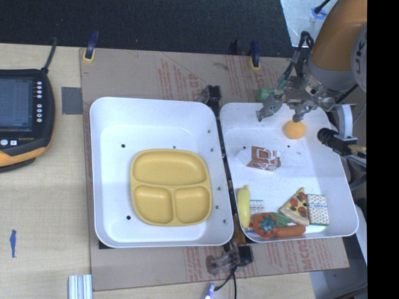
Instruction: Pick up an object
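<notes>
My gripper (284,109) hangs over the far end of the right bin (330,167), its fingers spread open with nothing between them. An orange ball (295,129) lies just below and slightly right of it, apart from the fingers. A brown and white packet (264,159) rests mid-bin. At the near end lie a banana (244,205), a pizza slice (295,207), a patterned box (317,209), a red and green toy (267,223) and a sausage (290,232).
The left bin (112,167) holds a yellow divided plate (169,186). A teach pendant (22,120) sits at the bench's left edge. Clamps (214,94) join the bins at the far and near ends.
</notes>
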`<state>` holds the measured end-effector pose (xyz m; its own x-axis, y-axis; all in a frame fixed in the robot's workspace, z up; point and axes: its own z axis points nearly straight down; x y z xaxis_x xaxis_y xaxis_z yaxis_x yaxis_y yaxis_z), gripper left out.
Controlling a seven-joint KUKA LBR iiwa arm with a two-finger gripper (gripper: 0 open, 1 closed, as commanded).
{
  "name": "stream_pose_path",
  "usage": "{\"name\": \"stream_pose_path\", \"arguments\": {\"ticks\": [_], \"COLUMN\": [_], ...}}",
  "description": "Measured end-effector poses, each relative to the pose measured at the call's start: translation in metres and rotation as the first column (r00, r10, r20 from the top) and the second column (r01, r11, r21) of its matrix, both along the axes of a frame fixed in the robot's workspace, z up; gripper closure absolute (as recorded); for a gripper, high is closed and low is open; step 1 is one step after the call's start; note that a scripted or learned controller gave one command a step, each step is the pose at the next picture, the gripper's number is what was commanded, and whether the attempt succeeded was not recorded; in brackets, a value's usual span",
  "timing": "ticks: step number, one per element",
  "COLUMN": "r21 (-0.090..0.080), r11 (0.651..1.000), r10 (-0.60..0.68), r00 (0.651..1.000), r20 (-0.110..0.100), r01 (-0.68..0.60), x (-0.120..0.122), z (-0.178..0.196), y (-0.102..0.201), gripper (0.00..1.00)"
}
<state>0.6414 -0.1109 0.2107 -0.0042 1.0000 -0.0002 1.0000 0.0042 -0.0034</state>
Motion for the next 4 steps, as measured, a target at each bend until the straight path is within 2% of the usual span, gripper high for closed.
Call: {"name": "stream_pose_path", "arguments": {"ticks": [1,2,3,4], "r21": [-0.001,-0.002,0.004,0.001], "r11": [1.000,1.000,1.000,1.000], "r10": [0.000,-0.002,0.003,0.000], "r00": [1.000,1.000,1.000,1.000], "r20": [-0.001,0.019,0.025,0.002], "r01": [0.000,0.002,-0.003,0.000], "x": [-0.028,-0.034,-0.035,0.015], "z": [-0.054,-0.100,-0.106,-0.118], "y": [-0.010,0.008,-0.004,-0.035], "gripper": [0.00,0.00,0.00,0.00]}}
